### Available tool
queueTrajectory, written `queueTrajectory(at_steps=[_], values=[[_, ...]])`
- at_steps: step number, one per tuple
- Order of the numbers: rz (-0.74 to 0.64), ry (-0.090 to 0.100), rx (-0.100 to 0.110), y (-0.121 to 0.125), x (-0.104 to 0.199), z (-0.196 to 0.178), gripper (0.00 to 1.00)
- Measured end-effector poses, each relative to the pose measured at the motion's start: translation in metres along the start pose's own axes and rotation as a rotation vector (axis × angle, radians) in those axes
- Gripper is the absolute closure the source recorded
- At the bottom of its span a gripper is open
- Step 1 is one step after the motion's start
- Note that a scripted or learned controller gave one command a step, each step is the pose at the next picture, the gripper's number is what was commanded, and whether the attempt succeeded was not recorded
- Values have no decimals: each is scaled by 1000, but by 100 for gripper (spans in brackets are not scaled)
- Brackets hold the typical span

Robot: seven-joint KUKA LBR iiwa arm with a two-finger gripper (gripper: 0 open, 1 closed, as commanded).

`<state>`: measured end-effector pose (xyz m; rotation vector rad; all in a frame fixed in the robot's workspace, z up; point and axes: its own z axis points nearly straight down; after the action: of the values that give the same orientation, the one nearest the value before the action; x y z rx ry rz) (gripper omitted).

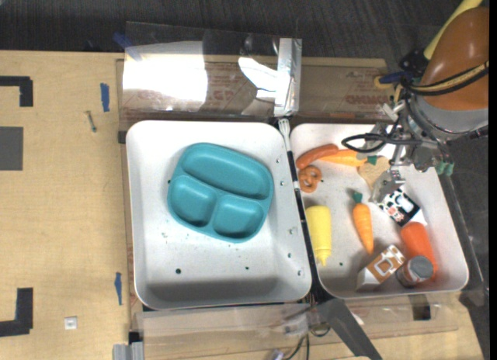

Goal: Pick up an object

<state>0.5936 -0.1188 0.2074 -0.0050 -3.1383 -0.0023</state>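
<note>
The right bin holds several small items. A long orange chili-like piece lies at its far left, with a small round orange fruit just below. A yellow bottle lies along the left wall, and a carrot sits mid-bin. A black-and-white item, an orange bottle with a grey cap and a small brown-and-white box sit at the right and front. My gripper hangs low over the bin's far right part, just above the black-and-white item and right of the chili piece.
The left bin holds a teal divided plate. A clear plastic sheet and a taped cardboard strip lie behind both bins. The arm's orange band and cables overhang the right bin's far right corner.
</note>
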Motion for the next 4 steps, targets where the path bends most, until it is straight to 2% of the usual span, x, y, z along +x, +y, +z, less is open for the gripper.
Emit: queueTrajectory(at_steps=[1, 2, 3, 4], values=[[67, -13, 2, 6, 57, 111, 0], [90, -18, 2, -1, 101, 118, 0], [88, -32, 5, 0, 96, 105, 100], [-49, -17, 2, 31, 41, -12, 100]])
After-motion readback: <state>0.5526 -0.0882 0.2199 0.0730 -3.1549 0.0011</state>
